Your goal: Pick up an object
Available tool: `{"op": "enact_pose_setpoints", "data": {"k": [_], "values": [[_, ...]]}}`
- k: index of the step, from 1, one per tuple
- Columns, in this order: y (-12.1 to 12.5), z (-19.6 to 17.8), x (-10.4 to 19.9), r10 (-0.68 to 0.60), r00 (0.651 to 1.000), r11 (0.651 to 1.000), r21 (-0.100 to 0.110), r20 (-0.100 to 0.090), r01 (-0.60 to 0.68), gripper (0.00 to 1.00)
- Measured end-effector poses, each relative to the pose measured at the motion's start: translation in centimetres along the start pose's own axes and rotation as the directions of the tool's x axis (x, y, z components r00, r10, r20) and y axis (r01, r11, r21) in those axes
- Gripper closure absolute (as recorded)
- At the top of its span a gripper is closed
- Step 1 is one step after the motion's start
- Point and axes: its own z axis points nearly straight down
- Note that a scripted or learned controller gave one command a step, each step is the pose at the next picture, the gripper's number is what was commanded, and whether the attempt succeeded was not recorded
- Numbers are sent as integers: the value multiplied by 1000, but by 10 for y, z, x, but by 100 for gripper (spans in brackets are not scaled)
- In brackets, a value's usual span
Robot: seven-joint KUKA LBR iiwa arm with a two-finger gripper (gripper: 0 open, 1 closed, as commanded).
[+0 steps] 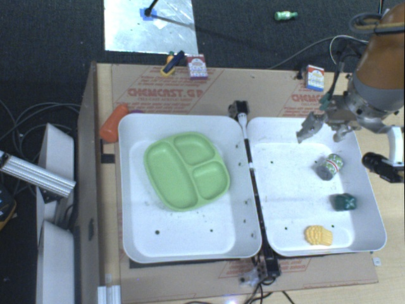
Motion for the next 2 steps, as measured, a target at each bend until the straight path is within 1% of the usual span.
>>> {"op": "enact_pose_setpoints", "data": {"k": [1, 2], "values": [[29, 24, -58, 2, 1000, 1000, 0, 2, -2, 0], [39, 84, -115, 3, 1000, 1000, 3, 1, -3, 0]]}}
